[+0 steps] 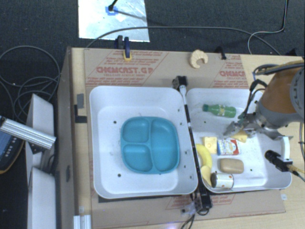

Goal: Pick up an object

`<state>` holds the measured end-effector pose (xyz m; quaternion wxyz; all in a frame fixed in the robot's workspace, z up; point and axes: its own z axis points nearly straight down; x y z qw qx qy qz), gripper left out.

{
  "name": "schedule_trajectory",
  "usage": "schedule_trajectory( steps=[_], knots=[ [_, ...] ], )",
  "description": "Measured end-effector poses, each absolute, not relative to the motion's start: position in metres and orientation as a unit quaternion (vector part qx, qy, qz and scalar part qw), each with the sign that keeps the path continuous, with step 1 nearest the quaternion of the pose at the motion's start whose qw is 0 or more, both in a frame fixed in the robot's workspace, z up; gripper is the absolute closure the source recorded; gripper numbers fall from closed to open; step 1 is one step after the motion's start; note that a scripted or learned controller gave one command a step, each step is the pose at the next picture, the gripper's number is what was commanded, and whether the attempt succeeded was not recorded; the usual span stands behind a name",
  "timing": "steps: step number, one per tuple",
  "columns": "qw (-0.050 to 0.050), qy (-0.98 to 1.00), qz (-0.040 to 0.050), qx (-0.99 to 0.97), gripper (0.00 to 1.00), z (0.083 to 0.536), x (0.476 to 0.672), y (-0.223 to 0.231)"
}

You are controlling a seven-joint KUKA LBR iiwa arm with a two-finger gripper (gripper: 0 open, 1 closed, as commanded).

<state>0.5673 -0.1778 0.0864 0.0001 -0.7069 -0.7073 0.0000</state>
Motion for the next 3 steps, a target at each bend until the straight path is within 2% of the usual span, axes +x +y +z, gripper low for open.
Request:
schedule_trajectory(
  steps=[1, 2, 3],
  knots=[
    [-0.008, -0.707, -0.0032, -0.707, 1.0, 0.103, 0.572, -0.181],
    [-0.006, -0.707, -0.0025, -0.707, 0.0, 0.102, 0.571, -0.18],
    [-0.003, -0.709, -0.0016, -0.705, 0.0, 0.226, 0.62, -0.18]
  ],
)
